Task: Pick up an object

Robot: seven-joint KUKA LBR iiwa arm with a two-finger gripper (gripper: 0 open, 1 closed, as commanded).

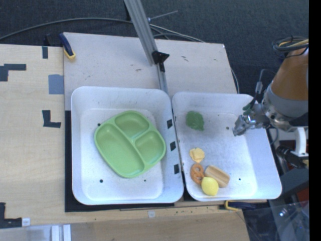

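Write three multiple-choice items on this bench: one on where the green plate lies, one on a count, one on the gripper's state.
1. The green divided plate lies in:
A. the left bin
B. the right bin
C. the bench outside the bins

2. Small objects in the right bin:
A. two
B. five
C. eight

3. The gripper is:
A. carrying the plate
B. holding the yellow lemon
C. holding nothing, over the right bin's right side

Key: 1 A, it sits in the left bin. 2 B, five pieces lie there. 3 C, nothing sits between its fingers.
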